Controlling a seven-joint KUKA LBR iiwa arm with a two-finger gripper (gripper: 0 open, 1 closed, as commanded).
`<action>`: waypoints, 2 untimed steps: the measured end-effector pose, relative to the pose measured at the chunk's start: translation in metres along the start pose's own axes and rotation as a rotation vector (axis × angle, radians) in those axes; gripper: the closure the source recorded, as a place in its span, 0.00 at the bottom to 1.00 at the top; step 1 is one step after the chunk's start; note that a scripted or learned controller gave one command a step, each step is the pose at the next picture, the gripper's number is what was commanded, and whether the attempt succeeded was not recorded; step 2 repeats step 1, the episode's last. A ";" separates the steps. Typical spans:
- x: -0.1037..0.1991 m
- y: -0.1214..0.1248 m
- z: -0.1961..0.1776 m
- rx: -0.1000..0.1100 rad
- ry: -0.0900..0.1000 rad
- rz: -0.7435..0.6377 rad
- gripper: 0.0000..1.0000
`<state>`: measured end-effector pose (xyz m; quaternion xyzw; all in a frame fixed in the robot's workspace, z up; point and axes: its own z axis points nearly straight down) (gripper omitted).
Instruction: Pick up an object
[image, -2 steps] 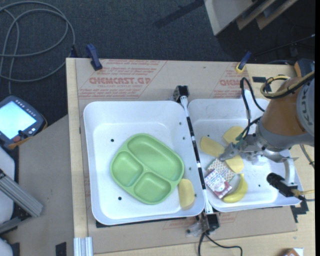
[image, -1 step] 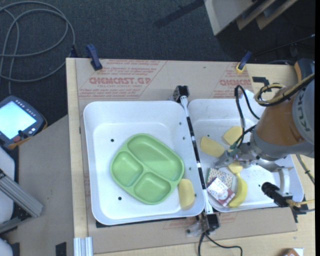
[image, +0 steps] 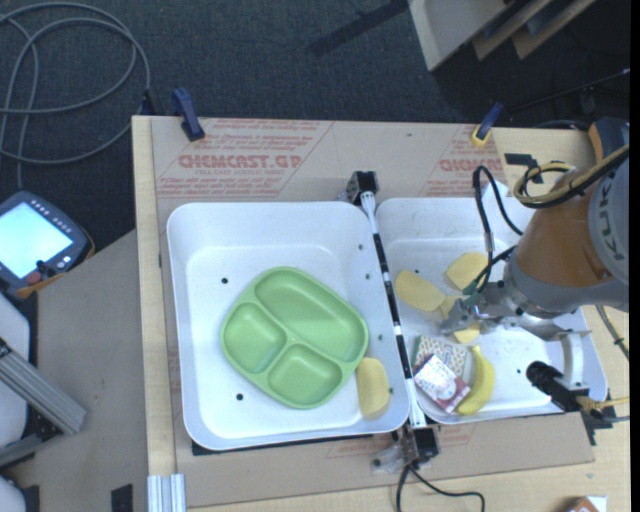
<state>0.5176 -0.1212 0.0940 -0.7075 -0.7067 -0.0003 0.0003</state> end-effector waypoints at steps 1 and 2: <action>0.090 0.026 -0.091 -0.001 0.000 -0.003 1.00; 0.090 0.026 -0.091 -0.001 0.000 -0.003 1.00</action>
